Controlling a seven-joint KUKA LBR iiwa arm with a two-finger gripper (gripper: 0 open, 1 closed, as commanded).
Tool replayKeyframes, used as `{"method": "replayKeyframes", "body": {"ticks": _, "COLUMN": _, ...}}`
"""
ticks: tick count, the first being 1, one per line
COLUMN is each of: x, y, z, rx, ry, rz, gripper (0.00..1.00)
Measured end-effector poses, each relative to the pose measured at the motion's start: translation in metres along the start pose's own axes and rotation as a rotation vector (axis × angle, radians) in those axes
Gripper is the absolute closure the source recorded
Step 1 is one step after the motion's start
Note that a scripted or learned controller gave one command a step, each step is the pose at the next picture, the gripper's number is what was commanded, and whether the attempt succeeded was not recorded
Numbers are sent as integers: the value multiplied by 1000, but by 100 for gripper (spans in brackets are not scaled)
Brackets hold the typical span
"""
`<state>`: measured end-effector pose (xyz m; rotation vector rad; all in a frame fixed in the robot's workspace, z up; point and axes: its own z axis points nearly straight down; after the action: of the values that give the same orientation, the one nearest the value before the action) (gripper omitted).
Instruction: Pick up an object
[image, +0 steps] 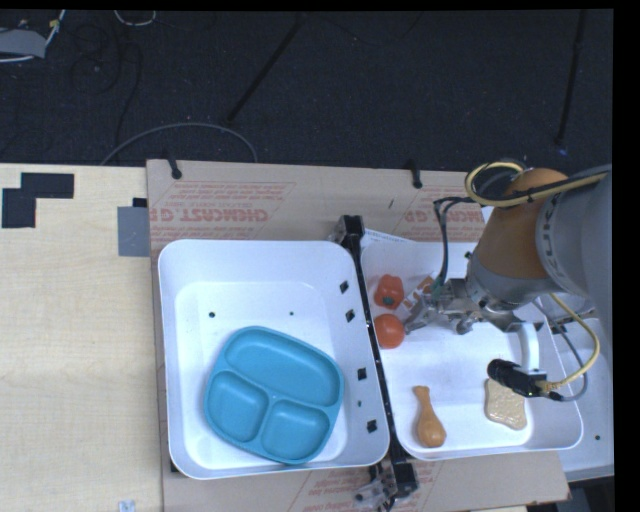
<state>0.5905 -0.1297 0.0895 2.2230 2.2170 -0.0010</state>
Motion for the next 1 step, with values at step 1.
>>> {"method": "replayKeyframes", "body": {"ticks": 1, "x": 1, "y": 1, "z": -11, "rx": -1, "ry": 4, "rz": 3, "gripper": 100}}
